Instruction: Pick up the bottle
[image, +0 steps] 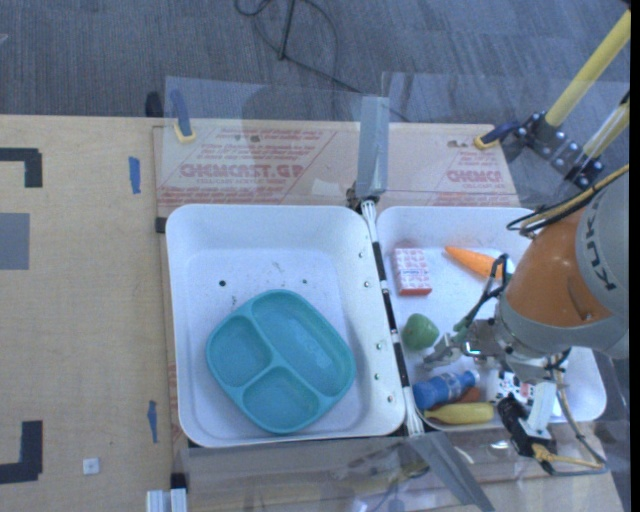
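- We see the divided plate (281, 361) in the left bin (200, 235).
- In the right bin (440, 225), the bottle (443, 388) lies behind the banana (460, 412).

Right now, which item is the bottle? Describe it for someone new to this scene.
Look in the right bin, near its front-left corner. The bottle lies on its side there, just behind the banana and in front of the green fruit. It is the only blue item in that bin.
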